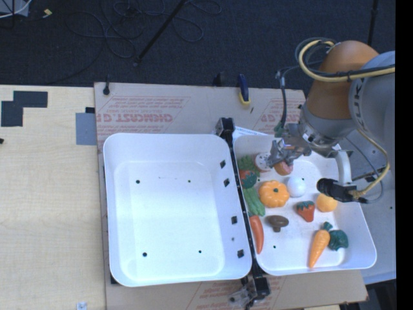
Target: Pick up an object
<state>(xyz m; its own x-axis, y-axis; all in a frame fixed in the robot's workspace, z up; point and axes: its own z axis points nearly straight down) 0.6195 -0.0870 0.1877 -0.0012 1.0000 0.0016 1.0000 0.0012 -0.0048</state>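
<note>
My gripper (281, 156) hangs over the far part of the right bin (292, 258). A small orange-red object (283, 168) lies right under its tip; whether it is held I cannot tell. Just in front lie an orange pumpkin (273, 193) and a white ball (296, 186). Further forward are a red strawberry (306, 210), a brown mushroom (278, 223), a yellow-orange fruit (326, 203), a carrot (317, 247) with a green broccoli piece (337, 238) beside it, and a second carrot (257, 233) by the left wall.
Green vegetables (252, 197) and a red-green piece (245, 170) lie along the right bin's left wall. The left bin (122, 173) stands beside it, joined by a black divider (233, 192). A blue clamp (243, 89) sits on the cardboard's far edge.
</note>
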